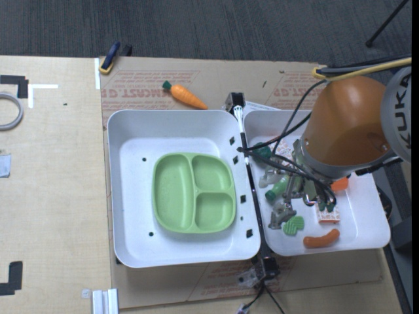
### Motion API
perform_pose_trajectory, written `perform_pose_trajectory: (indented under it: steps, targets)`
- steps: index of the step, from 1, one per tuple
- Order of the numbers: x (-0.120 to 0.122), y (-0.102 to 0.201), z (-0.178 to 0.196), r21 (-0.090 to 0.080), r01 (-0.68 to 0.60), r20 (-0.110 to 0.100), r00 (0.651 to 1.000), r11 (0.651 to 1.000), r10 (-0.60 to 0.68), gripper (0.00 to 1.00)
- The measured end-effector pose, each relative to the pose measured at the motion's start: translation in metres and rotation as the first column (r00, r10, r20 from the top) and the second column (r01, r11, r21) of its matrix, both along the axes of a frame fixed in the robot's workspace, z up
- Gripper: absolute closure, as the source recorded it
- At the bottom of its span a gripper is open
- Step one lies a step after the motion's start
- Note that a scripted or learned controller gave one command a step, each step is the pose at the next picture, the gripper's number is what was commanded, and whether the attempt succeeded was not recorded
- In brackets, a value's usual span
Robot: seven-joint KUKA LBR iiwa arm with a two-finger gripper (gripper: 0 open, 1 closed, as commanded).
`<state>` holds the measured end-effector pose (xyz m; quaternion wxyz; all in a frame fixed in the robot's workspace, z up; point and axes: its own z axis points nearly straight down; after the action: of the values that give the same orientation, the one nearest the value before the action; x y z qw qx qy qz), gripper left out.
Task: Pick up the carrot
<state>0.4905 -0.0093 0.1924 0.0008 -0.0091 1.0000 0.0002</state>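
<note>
The carrot (185,95), orange with a green top, lies on the brown cardboard behind the left bin's far rim, outside both bins. My gripper (283,213) hangs low in the right bin (366,231) below the orange wrist band, far to the right of the carrot and nearer the camera. It stands over a jumble of small items, right beside a green ridged piece (295,225). I see nothing held in it.
The left bin (124,175) holds a green divided plate (194,193). In the right bin lie a brown sausage (321,239), a white and red packet (327,216), an orange piece (339,184) and green items (263,152). A blue marker (110,56) lies at the cardboard's far left corner.
</note>
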Motion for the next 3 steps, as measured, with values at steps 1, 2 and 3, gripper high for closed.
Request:
perform_pose_trajectory:
  steps: [1, 2, 3]
  targets:
    - [0.025, -0.033, 0.000, -0.001, -0.323, 0.003, 0.946, 0.946, 0.323, 0.00]
    - [0.096, -0.045, 0.049, -0.002, -0.599, 0.004, 0.801, 0.801, 0.599, 0.00]
    - [0.085, -0.027, 0.053, -0.003, -0.897, 0.002, 0.442, 0.442, 0.897, 0.00]
